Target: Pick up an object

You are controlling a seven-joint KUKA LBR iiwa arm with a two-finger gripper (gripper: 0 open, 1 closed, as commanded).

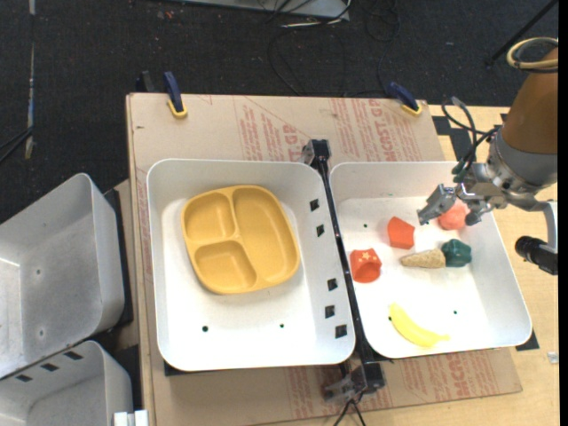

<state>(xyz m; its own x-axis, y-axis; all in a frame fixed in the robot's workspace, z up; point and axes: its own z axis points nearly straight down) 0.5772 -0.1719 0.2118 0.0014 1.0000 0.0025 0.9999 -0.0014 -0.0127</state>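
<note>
Gripper (453, 204) hangs over the right bin (497, 327), upper right area, fingers spread wide w/ a salmon-pink piece (453, 216) sitting between them, down in the bin, prob. not lifted yet. That's the likely target: looks like small plastic toy food, so light, stiff, bit slick; take it across the middle, narrow sides. Just below: green piece (457, 253) touching a tan cone (423, 258). Orange block (400, 232), red piece (366, 264), banana (417, 328) lie apart. Yellow tray (240, 238) sits in the left bin (169, 264).
</note>
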